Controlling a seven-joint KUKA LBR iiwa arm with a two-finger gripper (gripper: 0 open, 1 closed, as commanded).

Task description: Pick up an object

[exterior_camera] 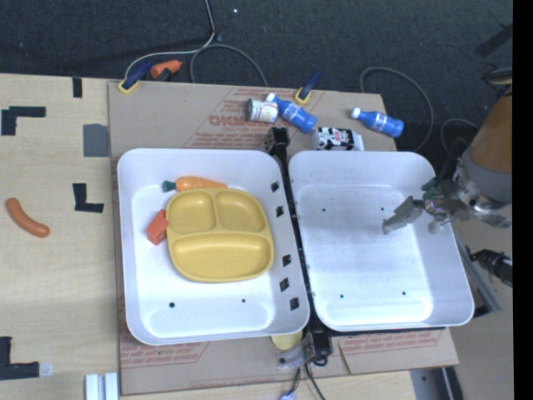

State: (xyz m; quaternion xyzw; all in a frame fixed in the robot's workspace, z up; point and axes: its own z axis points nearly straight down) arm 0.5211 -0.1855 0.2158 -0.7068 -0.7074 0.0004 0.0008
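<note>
My pincer (408,213) hangs over the right bin's (366,307) right edge; whether it's spread, I cannot tell. The yellow plate (221,233) and carrots (200,183) lie in the left bin (141,307); closing here risks grabbing nothing.

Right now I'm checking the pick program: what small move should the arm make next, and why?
Probably travel left toward the left bin. The tool hangs over the right bin, while the yellow divided plate, carrot and an orange piece all lie in the left one.
</note>
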